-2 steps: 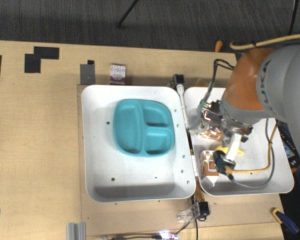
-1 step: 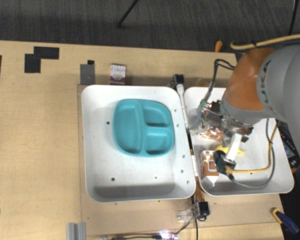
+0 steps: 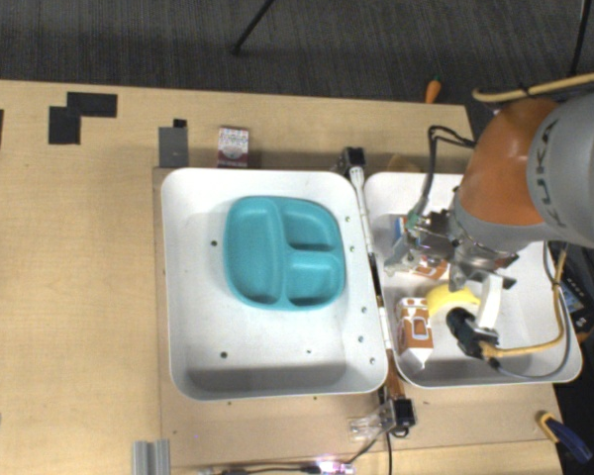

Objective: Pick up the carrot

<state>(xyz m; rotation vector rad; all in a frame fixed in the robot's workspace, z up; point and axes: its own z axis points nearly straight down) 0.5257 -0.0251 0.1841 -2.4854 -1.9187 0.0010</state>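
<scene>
Bright, even light; slightly soft focus

arm (image 3: 535, 181) over right bin (image 3: 566, 364) | teal plate (image 3: 282, 251) in left bin (image 3: 193, 295) | yellow item (image 3: 445, 298) under wrist

From my feed the arm (image 3: 535, 176) covers most of the right bin (image 3: 396, 191), and I can't make out any carrot there.

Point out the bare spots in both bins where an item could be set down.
Left bin: bare white floor all round the teal divided plate, widest along its near edge. Right bin: crowded by the arm, a yellow object and a brown packet.
</scene>
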